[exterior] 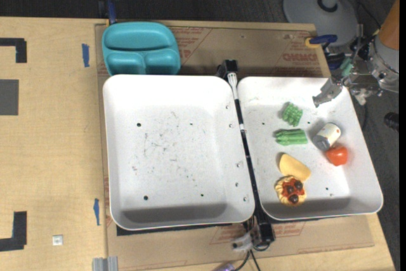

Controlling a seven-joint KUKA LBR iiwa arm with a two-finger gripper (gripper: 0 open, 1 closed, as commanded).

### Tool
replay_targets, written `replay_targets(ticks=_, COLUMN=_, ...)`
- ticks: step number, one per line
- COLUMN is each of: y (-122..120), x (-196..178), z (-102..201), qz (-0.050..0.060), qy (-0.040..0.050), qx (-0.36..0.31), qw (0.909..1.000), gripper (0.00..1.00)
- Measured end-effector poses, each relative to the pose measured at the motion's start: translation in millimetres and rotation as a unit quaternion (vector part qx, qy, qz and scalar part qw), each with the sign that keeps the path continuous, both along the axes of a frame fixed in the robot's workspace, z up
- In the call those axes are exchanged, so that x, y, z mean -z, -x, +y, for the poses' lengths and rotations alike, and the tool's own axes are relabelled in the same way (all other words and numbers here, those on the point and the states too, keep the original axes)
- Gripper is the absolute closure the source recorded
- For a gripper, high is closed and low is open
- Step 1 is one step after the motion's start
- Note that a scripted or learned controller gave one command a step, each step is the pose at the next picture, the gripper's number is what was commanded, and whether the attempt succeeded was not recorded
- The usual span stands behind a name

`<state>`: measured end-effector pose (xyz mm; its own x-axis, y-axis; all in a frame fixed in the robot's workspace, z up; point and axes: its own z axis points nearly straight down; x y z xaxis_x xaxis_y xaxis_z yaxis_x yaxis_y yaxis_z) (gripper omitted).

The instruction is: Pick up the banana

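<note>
Banana first: it's the plain yellow piece in the right bin, a smooth, stubby wedge lying flat toward the near side. It sits just below a green toy and just above a round tart-looking one.

Biggest thing is the bench, a tan board-like top with black tape marks on the left and bits of blue tape. A sheet of brown printed cardboard lies under the bins. Behind the bench the floor is dark carpet, and a grey round stand base with a slanted pole sits on it.

The left bin is shallow white plastic with rounded corners, scuffed and dotted with small holes. The right bin is the same kind, butted up against it with a black clip strip along the seam. A teal compartment tray, glossy and rounded, lies just behind the left bin.

The arm comes in from the right, and the gripper hangs over the far right corner of the right bin, well apart from the banana. It touches nothing, and it's too small and angled to tell whether it's open or closed.

Small stuff in the right bin: a bumpy green piece, a ridged green piece, a white-and-grey lump, a shiny red tomato, and the tart with red berries on top.
</note>
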<state>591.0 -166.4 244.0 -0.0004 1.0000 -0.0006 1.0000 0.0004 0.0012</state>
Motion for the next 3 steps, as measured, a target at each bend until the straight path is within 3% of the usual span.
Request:
replay_targets(ticks=1, y=33.6, x=136.4, z=28.1, qz=0.0, qy=-0.0006, qx=-0.082, qw=0.9967, gripper=0.0)
replay_targets(ticks=2, y=68.4, x=156.7, z=70.1, qz=-0.004, qy=0.0007, qx=-0.103, qw=0.9947, gripper=0.0)
replay_targets(ticks=3, y=107.4, x=59.6, z=141.9, qz=0.001, qy=-0.0005, qx=-0.027, qw=0.9996, gripper=0.0)
